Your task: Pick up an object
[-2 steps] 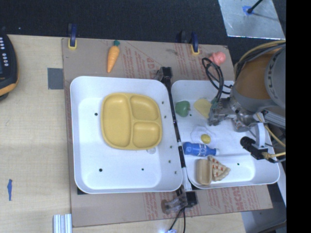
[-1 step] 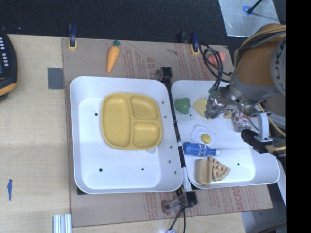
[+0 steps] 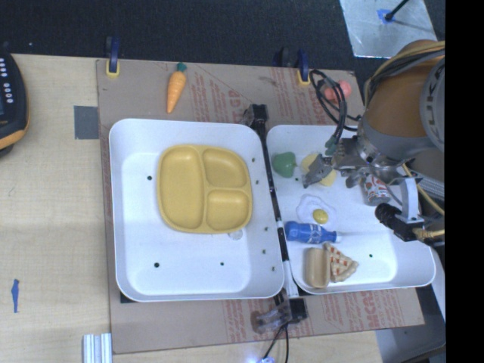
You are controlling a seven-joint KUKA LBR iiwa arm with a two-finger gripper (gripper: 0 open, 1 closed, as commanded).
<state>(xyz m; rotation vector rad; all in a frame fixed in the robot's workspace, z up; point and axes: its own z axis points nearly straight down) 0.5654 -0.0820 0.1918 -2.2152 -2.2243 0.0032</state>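
Yellow toy piece (image 3: 311, 162) is what we reckon the arm is going for, since it sits right at the gripper (image 3: 318, 174) tips in the right bin (image 3: 408, 274). We're taking the fried egg toy (image 3: 314, 209) as our landmark: the yellow piece lies just above it, toward the far rim, with the green toy (image 3: 284, 163) further left of that, near the divider between the bins. The gripper is down over the yellow piece, a little above and right of the egg, coming in from the right. Honestly we can't tell how the jaws stand, the dark fingertips blur into the yellow piece, so we won't claim anything is held. What matters for the next move, as we see it: the yellow piece is directly under or just left of the tips, so it's a matter of closing rather than travelling. Its long axis is too hidden to call. Below the egg lies the blue bottle (image 3: 309, 233), long axis roughly left to right, and below that the pizza slice (image 3: 340, 265) beside a bread toy (image 3: 316, 267). Well left of the egg, the yellow divided plate (image 3: 204, 187) rests in the left bin (image 3: 136, 278).
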